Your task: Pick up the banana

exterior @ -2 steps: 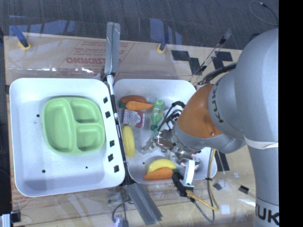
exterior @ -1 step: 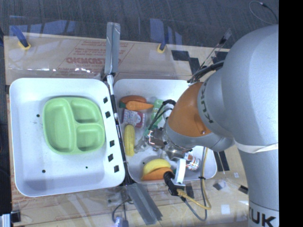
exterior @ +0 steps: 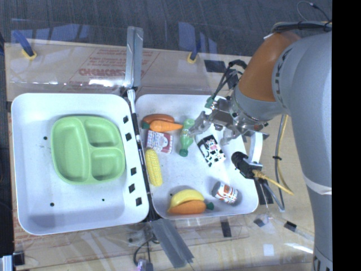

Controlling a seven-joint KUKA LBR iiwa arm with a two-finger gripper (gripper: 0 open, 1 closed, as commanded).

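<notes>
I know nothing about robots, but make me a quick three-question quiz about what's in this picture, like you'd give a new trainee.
1. True or false: the banana lies in the same bin as the green divided plate.
2. What touches the banana on its near side? A) the corn cob B) an orange carrot C) the green bottle
3. Fill in: the gripper hovers over the ___ bin, near the small black-and-white carton.

Key
1. False: the banana is in the right bin; the plate is in the left bin.
2. B
3. right
</notes>
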